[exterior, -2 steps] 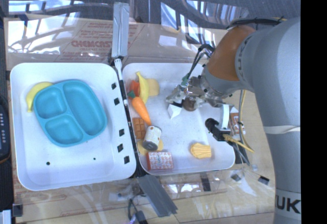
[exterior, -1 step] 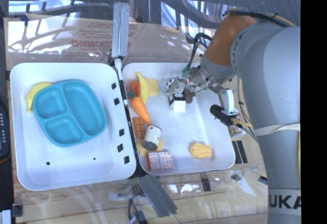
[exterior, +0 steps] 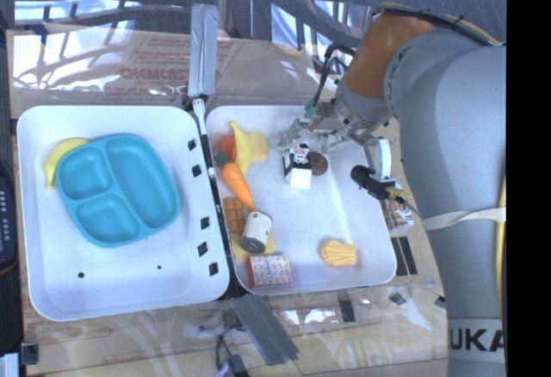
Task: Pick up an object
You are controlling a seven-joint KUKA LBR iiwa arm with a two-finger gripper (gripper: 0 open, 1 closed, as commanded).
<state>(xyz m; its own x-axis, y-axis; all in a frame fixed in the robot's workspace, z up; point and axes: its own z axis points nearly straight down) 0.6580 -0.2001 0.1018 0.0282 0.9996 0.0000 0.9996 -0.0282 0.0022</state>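
Observation:
My gripper (exterior: pixel 300 141) hangs over the far part of the right bin (exterior: pixel 366 233), reaching in from the right. Directly under it stands a small white carton with black patches (exterior: pixel 300 169), with a brown round piece (exterior: pixel 318 163) touching its right side. The gripper's metal parts crowd the top of the carton, and whether they touch it is unclear. Along the bin's left side lie a yellow banana (exterior: pixel 245 147), an orange carrot (exterior: pixel 238 185), a waffle (exterior: pixel 232 213) and a small can (exterior: pixel 255 231).
A red box (exterior: pixel 269 269) rests at the right bin's near edge, and a yellow ridged pastry (exterior: pixel 339 254) sits near its right corner. The left bin (exterior: pixel 52 281) holds a blue divided plate (exterior: pixel 116 188) with a yellow banana (exterior: pixel 60 153) tucked beside it.

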